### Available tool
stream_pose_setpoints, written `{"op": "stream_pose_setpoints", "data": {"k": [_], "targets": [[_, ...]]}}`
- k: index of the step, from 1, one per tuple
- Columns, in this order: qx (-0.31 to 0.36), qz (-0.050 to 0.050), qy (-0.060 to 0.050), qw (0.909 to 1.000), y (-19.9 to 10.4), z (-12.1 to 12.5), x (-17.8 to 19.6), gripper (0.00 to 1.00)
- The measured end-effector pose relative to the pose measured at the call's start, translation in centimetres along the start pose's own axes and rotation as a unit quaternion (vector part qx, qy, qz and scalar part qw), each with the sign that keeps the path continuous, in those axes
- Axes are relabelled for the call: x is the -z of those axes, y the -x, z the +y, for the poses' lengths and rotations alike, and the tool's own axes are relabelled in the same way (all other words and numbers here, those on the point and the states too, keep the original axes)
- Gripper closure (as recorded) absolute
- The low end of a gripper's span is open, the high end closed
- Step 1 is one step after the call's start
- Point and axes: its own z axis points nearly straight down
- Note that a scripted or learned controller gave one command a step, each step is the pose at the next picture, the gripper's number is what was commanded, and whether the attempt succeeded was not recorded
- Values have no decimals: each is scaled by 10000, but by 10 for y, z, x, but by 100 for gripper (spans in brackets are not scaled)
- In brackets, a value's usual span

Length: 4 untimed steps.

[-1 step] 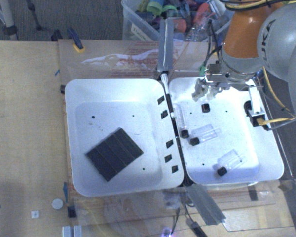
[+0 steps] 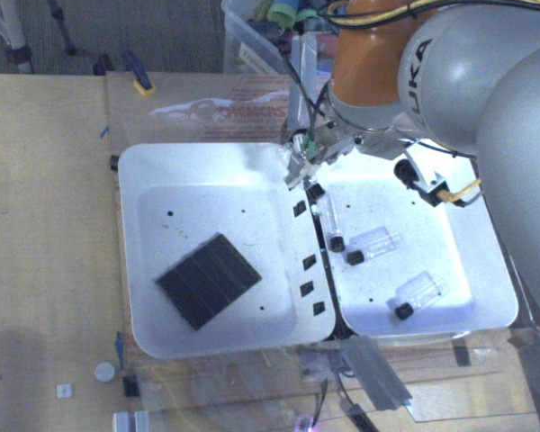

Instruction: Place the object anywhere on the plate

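A dark ribbed square plate [image 2: 209,279] lies flat in the left bin [image 2: 162,178], turned like a diamond. Three clear plastic pieces with black caps lie in the right bin [image 2: 486,277]: a slim one [image 2: 328,220] by the divider, a second [image 2: 371,244] just right of it, and a third [image 2: 416,294] near the front. My gripper [image 2: 300,167] hangs over the back end of the divider between the bins, above and behind the slim piece, far from the plate. I see nothing held in it.
The grey arm with its orange band [image 2: 373,39] fills the upper right above the right bin. A clear tub of coloured toys [image 2: 279,12] stands behind the bins. Small black tabs [image 2: 308,263] line the divider. A blue clamp [image 2: 140,77] sits at the back left.
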Motion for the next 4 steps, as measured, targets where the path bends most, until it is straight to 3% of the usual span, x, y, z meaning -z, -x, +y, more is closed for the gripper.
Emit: {"op": "stream_pose_setpoints", "data": {"k": [1,2,3,4], "targets": [[1187,-1,7,9929,-56,39,-1,100],[2270,0,9,9739,-127,73,160,100],[488,-4,13,9988,-141,81,251,100],[-2453,-1,6,9695,-140,79,250,100]]}}
